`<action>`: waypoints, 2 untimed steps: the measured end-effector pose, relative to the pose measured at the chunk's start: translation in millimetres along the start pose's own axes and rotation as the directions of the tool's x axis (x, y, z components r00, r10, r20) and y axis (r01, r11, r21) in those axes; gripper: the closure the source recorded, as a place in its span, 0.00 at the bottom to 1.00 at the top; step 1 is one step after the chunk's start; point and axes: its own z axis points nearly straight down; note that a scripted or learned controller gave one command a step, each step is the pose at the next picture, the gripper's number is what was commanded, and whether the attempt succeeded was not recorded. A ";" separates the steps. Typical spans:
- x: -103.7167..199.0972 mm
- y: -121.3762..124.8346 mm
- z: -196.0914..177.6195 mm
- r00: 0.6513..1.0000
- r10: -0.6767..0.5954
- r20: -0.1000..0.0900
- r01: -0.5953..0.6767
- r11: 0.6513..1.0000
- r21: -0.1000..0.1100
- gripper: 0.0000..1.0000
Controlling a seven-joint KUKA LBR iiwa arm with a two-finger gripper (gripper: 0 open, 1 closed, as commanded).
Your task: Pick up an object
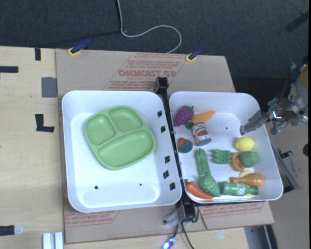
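The gripper [250, 124] hangs over the right bin [225, 100] near the lemon [244, 143]; I cannot tell its state.

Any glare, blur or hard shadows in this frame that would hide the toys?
Camera view: even, soft light, no hard shadows; the white right bin looks bright but not blown out; small toys like the lemon are soft-edged; the gripper at the right rim is blurred.

You are looking at two white bins [72, 139]. One green divided plate [120, 136] is lying in the left one, and roughly a dozen toy foods [217, 162] are crowding the right one, including one purple grape bunch [183, 115] and one lemon [244, 143].
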 end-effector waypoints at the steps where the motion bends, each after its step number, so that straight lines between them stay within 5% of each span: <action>1: 53.6 -36.2 -174.0 1.000 -0.006 0.002 0.006 1.000 -0.014 0.00; 2: 51.3 -35.1 -175.9 1.000 -0.001 0.002 0.001 1.000 -0.002 1.00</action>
